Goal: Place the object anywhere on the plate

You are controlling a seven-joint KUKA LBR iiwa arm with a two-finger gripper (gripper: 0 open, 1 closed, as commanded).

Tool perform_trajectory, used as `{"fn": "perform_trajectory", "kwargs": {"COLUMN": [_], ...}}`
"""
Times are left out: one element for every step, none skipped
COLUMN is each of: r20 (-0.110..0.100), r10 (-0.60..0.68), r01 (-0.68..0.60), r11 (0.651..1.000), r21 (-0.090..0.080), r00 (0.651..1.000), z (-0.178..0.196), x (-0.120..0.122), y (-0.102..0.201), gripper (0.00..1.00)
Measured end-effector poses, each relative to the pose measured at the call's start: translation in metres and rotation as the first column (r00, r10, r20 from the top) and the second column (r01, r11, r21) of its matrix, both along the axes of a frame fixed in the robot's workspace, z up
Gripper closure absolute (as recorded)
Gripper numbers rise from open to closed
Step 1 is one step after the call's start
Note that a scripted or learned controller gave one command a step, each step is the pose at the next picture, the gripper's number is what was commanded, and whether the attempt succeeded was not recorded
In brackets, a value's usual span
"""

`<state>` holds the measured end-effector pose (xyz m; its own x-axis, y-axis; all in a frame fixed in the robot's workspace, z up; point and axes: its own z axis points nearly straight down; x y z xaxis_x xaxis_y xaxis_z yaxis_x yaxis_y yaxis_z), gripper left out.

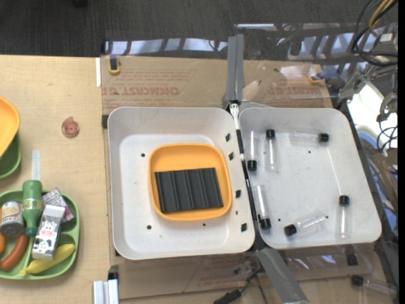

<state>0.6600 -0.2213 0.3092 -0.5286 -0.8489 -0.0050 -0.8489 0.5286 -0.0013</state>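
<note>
An orange plate [190, 152] with rounded corners lies in the middle of the left bin [126, 182]. A dark grey ribbed rectangular block [192, 190] rests flat on the plate and covers most of its centre. In the right bin [304, 176] lie several clear tubes with black caps, among them one [271, 149] near the back left, one [307, 223] near the front, and one [343, 215] at the right wall.
A green tray [71, 249] of toy food stands on the wooden table at the front left, with an orange bowl [6, 128] behind it. A small pink disc [70, 128] lies on the table. Cables [380, 24] hang at the back right.
</note>
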Motion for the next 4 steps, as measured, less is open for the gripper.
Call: {"fn": "perform_trajectory", "kwargs": {"r20": [0.001, 0.002, 0.002, 0.000], "r10": [0.360, 0.717, 0.889, 0.995], "r01": [-0.360, -0.717, -0.889, -0.995], "r11": [0.933, 0.697, 0.458, 0.097], "r21": [0.000, -0.003, -0.003, -0.005], "r00": [0.933, 0.697, 0.458, 0.097], "z": [-0.029, -0.008, 0.014, 0.030], "x": [0.000, 0.000, -0.009, 0.000], "y": [0.000, 0.000, 0.012, 0.015], "gripper": [0.00, 0.00, 0.00, 0.00]}}
